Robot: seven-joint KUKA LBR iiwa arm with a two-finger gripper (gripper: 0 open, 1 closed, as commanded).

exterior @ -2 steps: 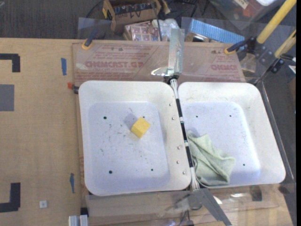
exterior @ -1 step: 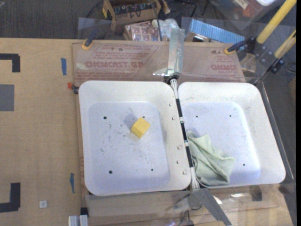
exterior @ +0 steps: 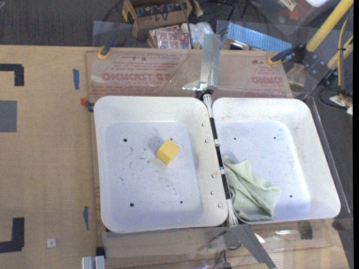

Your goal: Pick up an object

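Camera view is showing a small yellow block [exterior: 167, 151] lying near the middle of the left bin [exterior: 106, 116], looking light and stiff, best pinched across flat sides; a soft cloth [exterior: 249, 189] is slumping in the right bin's [exterior: 303, 116] front-left corner; the gripper's state cannot be told

A small yellow block [exterior: 167, 151] lies in the left bin [exterior: 112, 116], a little toward twelve o'clock of the bin's middle, turned so its corners point along the bin's sides. A pale green cloth [exterior: 251, 188] lies crumpled in the right bin [exterior: 291, 116], bunched at seven o'clock against the bin's inner wall.
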